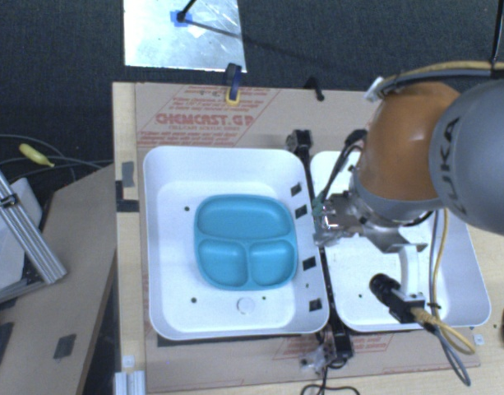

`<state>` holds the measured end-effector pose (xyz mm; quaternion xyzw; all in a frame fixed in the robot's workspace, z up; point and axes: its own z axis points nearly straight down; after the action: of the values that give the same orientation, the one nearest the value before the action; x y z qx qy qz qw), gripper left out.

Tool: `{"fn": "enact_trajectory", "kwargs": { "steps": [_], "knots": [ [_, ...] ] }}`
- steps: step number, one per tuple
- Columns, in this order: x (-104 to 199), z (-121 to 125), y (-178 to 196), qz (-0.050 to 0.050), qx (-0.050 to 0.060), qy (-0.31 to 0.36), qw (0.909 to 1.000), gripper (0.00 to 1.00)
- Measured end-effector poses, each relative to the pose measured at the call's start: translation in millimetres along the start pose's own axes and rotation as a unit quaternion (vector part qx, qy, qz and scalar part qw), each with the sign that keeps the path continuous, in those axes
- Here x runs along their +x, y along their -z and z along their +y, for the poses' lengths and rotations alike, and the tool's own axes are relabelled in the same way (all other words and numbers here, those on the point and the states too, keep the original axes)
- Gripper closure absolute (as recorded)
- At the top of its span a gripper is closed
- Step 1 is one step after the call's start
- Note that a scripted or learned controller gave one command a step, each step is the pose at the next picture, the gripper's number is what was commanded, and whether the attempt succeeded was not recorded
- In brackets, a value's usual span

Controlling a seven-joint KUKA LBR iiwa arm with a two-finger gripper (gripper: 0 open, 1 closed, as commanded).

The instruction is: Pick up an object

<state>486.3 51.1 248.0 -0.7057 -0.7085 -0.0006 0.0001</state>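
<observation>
Blue plastic, a divided tray with three compartments (243, 242), lies flat in the middle of your left white bin (171, 245), with bare bin floor all around it. A small pale disc (246, 306) sits on the bin floor just in front of the tray, hard to make out against the white. Black clips (309, 263) run along the seam where the left bin meets the right white bin (465, 299). The grey arm with its orange band (416, 151) hangs over the right bin and hides much of that bin's floor. Your pincer (327, 225) sits near the seam, just beside the tray's right edge; the wrist covers its tips, so you cannot tell whether it is apart or together, nor whether it touches anything. Both bins rest on a cardboard-covered surface (206, 113) printed with red lettering.
</observation>
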Motion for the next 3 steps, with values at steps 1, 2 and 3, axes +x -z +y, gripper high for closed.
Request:
{"fn": "enact_trajectory", "kwargs": {
  "steps": [1,2,3],
  "knots": [
    [17,2,167,0.002,-0.010,0.002,0.9999,1.00],
    [54,1,241,0.001,-0.005,0.002,1.0000,1.00],
    [120,1,231,0.001,-0.001,0.003,1.0000,1.00]
  ]
}}
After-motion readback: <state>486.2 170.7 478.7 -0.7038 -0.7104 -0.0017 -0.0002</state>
